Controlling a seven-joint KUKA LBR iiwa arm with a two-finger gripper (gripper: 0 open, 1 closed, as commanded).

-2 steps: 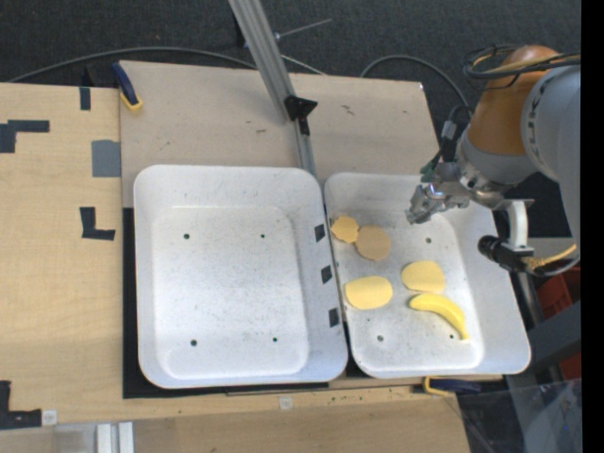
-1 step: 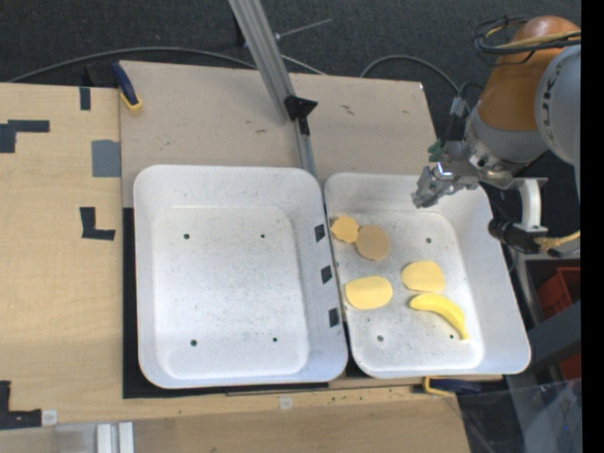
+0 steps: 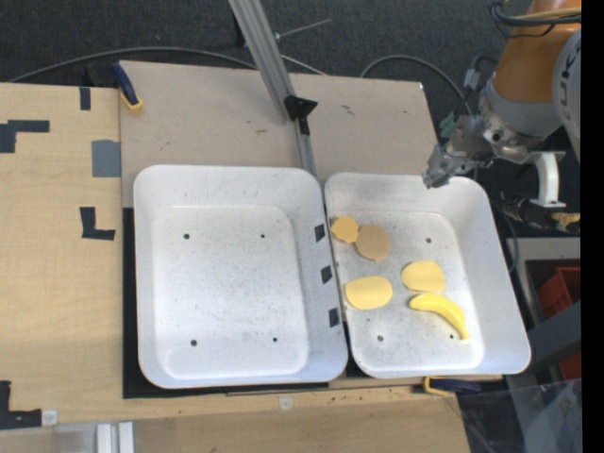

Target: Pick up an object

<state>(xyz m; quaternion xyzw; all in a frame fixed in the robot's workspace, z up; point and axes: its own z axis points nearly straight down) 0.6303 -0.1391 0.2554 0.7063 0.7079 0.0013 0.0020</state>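
Note:
The right white bin (image 3: 495, 262) holds several yellow play-food pieces: a small yellow round (image 3: 344, 229), a tan disc (image 3: 374, 243) touching it, a yellow oval (image 3: 368, 293), another yellow piece (image 3: 423, 276) and a yellow banana (image 3: 442, 311). My gripper (image 3: 439, 173) hangs over the bin's far right rim, above and to the right of the pieces, apart from all of them. Nothing shows between its tips.
The left white bin (image 3: 151, 253) sits beside the right one on the bench. A slanted metal post (image 3: 269, 59) rises behind the two bins. Cables run across the dark floor at the back.

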